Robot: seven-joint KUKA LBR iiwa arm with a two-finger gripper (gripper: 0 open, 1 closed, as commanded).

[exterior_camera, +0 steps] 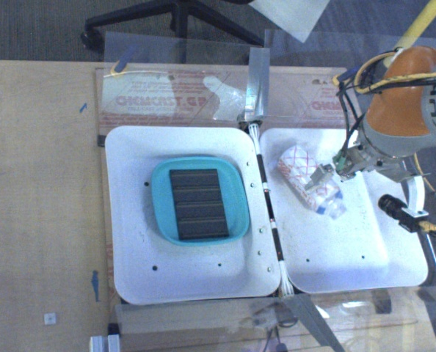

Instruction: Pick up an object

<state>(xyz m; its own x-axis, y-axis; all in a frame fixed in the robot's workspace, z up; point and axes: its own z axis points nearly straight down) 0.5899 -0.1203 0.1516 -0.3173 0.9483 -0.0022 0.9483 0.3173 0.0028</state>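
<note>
Arm [405, 97] in from the right, wrist angled down-left over the right bin [365, 259]. My jaws sit at the right end of the crumpled plastic package [306, 178], touching or just above it; can't tell if they're apart or together. Package lies in that bin's upper left. Left bin [130, 270] holds a teal tray [161, 196] with a dark ribbed block [198, 204].
</note>
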